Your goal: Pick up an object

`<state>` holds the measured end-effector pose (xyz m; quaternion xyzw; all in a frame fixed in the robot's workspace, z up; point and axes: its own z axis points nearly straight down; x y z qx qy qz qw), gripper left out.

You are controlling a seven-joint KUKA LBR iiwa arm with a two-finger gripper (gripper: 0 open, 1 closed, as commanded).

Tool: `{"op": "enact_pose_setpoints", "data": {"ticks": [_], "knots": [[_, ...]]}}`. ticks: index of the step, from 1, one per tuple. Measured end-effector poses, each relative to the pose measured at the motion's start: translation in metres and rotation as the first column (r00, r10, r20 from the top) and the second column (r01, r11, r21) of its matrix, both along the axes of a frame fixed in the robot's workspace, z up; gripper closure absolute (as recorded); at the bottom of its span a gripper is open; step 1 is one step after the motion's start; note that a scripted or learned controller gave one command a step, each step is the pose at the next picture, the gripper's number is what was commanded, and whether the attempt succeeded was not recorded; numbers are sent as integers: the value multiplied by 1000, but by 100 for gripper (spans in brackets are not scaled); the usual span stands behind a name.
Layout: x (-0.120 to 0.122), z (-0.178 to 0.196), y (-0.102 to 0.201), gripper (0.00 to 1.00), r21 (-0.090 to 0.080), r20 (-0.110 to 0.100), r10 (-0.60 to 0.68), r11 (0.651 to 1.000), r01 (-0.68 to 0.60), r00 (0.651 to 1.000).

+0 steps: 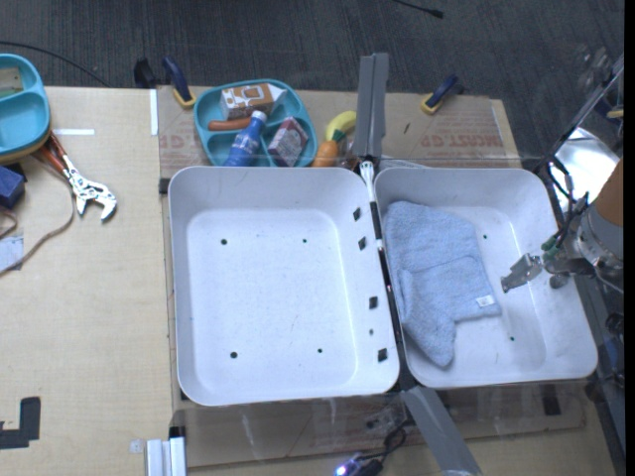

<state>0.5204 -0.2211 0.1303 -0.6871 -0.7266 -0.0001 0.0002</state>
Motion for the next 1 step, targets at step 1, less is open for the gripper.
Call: {"op": "enact_pose_setpoints", "data": {"ticks": [1], "knots": [[41,-38,51,0,-1,1,-21,1000,21,1000]]}}
